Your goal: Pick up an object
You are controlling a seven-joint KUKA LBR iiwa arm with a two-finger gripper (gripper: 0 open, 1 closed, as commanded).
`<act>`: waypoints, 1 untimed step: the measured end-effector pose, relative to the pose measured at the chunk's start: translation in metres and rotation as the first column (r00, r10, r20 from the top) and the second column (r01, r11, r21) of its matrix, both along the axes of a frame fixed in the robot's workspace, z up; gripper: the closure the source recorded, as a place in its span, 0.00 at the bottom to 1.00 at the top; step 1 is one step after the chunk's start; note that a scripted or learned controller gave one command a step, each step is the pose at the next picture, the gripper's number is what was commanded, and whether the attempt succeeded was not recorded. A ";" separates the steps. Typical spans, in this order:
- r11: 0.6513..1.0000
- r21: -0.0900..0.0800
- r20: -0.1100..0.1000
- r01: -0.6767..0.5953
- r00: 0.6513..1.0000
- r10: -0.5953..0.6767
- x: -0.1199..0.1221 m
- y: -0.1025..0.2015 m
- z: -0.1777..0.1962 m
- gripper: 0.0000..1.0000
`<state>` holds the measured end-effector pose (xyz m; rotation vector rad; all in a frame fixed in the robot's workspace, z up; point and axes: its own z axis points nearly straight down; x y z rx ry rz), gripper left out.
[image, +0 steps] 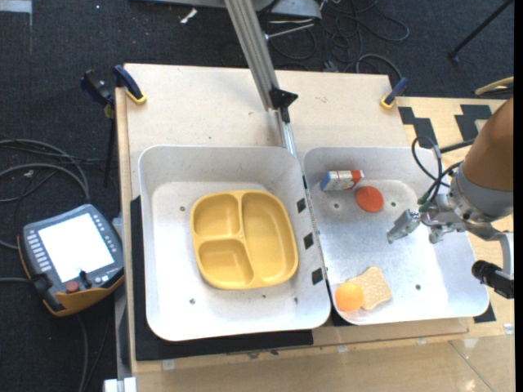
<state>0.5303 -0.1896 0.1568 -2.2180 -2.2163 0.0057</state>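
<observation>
The right bin (441, 300) holds several small objects. A white, blue and red carton (341, 180) lies near its far wall, with a red round piece (370, 199) just beside it. At the near left corner an orange ball (349, 296) touches a tan cracker-like slab (375, 287). My gripper (417, 230) hangs over the right middle of this bin, to the right of the red piece and apart from it. It is open, and bare bin floor shows between its fingers (400, 228).
The left bin (163, 219) carries a yellow divided plate (243, 239). A metal pole (253, 43) slants up from the wall between the bins. Cables hang beside the wrist at the right. A teach pendant (72, 256) lies left of the bench.
</observation>
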 end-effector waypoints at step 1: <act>1.000 -0.001 0.004 -0.001 1.000 0.001 -0.004 0.006 -0.061 0.00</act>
